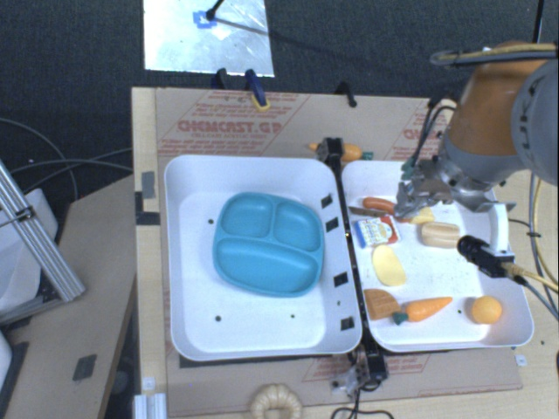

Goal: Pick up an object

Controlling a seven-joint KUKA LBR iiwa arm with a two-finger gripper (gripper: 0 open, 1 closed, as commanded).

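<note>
The arm reaches in from 3 o'clock and lowers its hand [409, 201] into the right bin [515, 326], at that bin's 11 o'clock corner. The hand hangs just beside a red sausage [379, 205] and a small yellow piece [424, 217]; whether it is open or closed around anything cannot be told from this angle. Other candidates lie near: a bread roll [439, 234] at the hand's 4 o'clock, a printed packet [374, 231] at its 7 o'clock, a pale chip [389, 266] below that, then a brown wedge [381, 303], a carrot [426, 308] and an orange [486, 309] along the bin's 6 o'clock edge. The left bin [188, 339] carries a blue tray [266, 243]. The step in hand appears to be the descent onto a target. The next move likely calls for closing squarely on one item, then lifting straight up.
</note>
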